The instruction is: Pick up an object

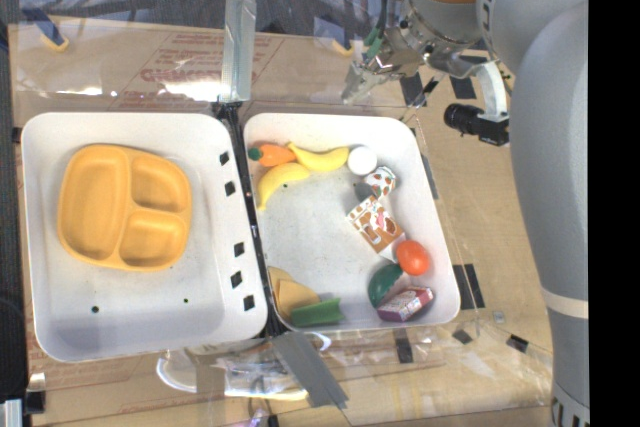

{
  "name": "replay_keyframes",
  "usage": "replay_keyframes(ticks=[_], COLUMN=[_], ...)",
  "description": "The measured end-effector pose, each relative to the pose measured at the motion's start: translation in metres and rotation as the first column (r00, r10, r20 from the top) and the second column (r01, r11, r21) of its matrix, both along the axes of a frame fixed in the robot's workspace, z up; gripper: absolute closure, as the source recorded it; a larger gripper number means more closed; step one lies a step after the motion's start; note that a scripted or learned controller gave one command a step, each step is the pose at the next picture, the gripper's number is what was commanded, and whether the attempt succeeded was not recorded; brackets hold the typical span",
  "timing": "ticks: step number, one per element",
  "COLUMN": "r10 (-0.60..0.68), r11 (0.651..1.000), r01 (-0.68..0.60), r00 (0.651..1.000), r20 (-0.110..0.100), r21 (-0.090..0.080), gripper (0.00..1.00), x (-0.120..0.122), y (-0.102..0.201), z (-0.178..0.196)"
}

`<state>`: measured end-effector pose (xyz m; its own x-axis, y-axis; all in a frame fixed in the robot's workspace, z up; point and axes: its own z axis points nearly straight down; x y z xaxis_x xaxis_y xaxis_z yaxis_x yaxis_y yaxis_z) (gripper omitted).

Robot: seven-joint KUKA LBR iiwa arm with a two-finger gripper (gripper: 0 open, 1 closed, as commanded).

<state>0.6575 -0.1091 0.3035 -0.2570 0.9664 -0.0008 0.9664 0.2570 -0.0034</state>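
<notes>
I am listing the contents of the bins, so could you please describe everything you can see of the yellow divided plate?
The yellow divided plate is a rounded-square tray of what looks like matte plastic, orange-yellow all over. Raised ridges split it into three wells: one tall well on its left side and two smaller ones stacked on its right. It lies flat, right side up, in the upper left part of the left bin, resting on the bin's white floor. Nothing lies in its wells, and nothing else touches it.

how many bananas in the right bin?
2. One banana lies along the far wall of the right bin, beside a carrot. The other banana sits just in front, against the left wall. More could hide under other toys.
</notes>
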Motion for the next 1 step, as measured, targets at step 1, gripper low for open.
replay_keyframes(ticks=[1], r10=[0.122], r11=[0.993], r01=[-0.122], r00=[0.992], r20=[-0.011], r21=[0.005], gripper=[1.00], x=[-0.0029], y=[0.0527], z=[-0.1195])
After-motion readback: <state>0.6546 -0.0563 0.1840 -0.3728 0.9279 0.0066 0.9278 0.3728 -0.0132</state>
